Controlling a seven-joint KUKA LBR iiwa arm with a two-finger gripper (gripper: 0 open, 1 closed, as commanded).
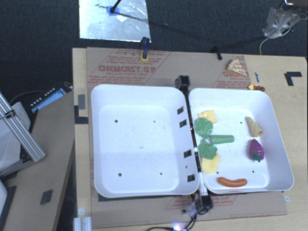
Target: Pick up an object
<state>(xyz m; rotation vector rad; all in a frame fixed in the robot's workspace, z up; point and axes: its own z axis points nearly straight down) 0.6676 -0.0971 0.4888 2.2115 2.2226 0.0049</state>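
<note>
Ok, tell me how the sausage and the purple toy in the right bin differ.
The sausage is orange-red, while the purple toy is purple with a dark patch at its lower end. The sausage is long and thin; the purple toy is short and plump. The sausage lies crosswise by the right bin's near wall, and the purple toy lies farther back, nearer the right wall. Both rest apart from other items.

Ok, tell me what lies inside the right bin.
The right bin holds a sausage, a purple piece, a cone, green leafy pieces and yellow pieces. The green ones partly cover the yellow ones, so their full shapes stay hidden.
</note>
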